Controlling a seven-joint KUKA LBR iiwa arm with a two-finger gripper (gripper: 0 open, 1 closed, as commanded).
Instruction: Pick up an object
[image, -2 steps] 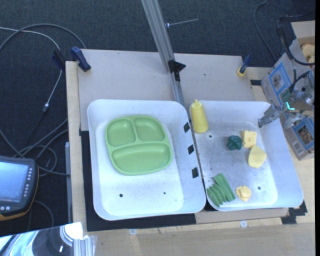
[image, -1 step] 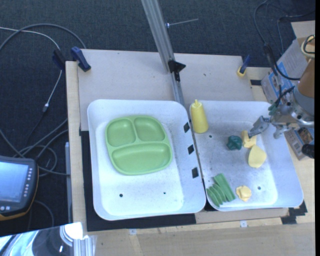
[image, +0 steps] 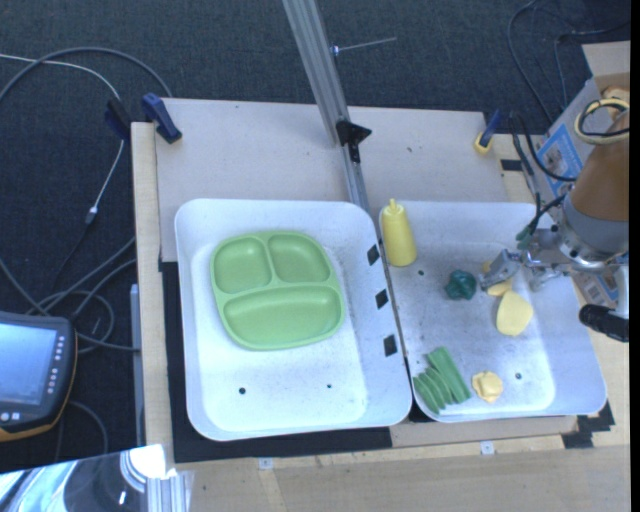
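The pale yellow lemon-like toy (image: 514, 314) lies in the right bin (image: 570, 385) just below the gripper (image: 505, 272) — likely light, smooth, rigid plastic, best pinched across its narrow middle — though I cannot tell how the jaws stand.

We see a light green plate (image: 277, 290) in a white bin (image: 200, 390), a yellow bottle (image: 397, 234), and a dark green toy (image: 460, 286).
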